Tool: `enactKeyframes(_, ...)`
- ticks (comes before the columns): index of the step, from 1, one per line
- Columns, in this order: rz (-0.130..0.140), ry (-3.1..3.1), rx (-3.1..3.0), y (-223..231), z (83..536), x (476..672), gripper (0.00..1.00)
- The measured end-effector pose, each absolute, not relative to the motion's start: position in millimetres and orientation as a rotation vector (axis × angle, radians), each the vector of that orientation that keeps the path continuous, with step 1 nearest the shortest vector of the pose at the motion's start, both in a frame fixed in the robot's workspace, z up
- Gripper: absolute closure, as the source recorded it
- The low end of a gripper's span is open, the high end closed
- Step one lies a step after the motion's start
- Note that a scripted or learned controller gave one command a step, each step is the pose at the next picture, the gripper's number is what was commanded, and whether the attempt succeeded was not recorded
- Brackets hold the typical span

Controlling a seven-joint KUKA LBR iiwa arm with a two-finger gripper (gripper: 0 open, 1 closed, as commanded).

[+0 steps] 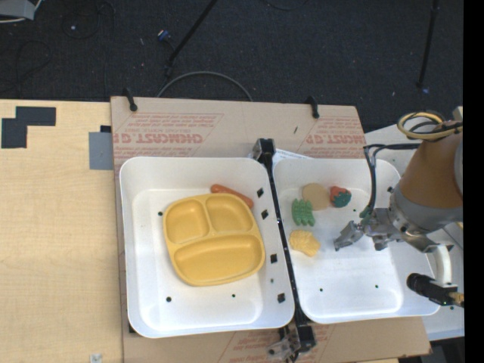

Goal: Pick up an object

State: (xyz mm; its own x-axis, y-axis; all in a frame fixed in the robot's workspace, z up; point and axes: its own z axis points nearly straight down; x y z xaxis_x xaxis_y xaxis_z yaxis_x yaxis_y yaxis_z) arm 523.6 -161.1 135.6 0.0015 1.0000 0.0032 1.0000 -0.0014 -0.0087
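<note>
Near edge of the desk (53, 278): pale wood surface, with a cardboard sheet (227, 127) laid across its right half under both bins. Going down by size.

Left bin (144, 293), white and shallow, sits on the cardboard. Right bin (355, 301) touches it along a black centre divider (278, 233).

Arm (431, 180), grey with an orange band, reaches in from the desk's right edge and hangs over the right side of the right bin.

Yellow sectioned tray (215, 240), three compartments, lies in the middle of the left bin, turned a little askew.

Claw (349, 237) sits low above the right bin's floor, pointing toward the centre divider. Fingers look slightly spread, with nothing between them.

Small objects cluster in the right bin's far-left part, near the divider:
- beige flat piece (316, 195), farthest back
- yellow lumpy piece (304, 242), nearest the claw but apart from it
- green ridged piece (303, 213), between those two
- small red and teal piece (339, 196), touching the beige one on its right

Orange-red piece (231, 193) lies in the left bin, just behind the tray's far rim.
</note>
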Motion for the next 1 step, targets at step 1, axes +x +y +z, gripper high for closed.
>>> enactKeyframes(1,0.001,-2.218,-2.222,-160.6,86.1,523.6,0.00)
